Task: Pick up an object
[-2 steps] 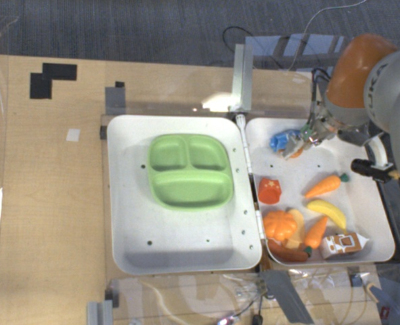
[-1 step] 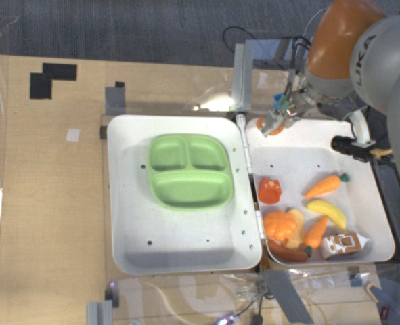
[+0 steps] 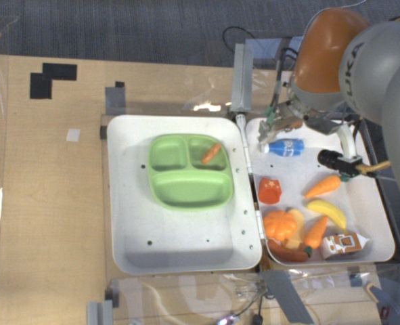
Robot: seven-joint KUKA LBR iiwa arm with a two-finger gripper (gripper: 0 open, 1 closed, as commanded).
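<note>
One arm reaches over the right bin point(image 3: 382, 202)'s far left corner.
I can't tell the gripper point(image 3: 275, 122)'s state; it hangs just beside a blue bottle point(image 3: 285, 147), while a small carrot point(image 3: 212, 153) lies in the green tray point(image 3: 186, 185)'s far right compartment.
</note>
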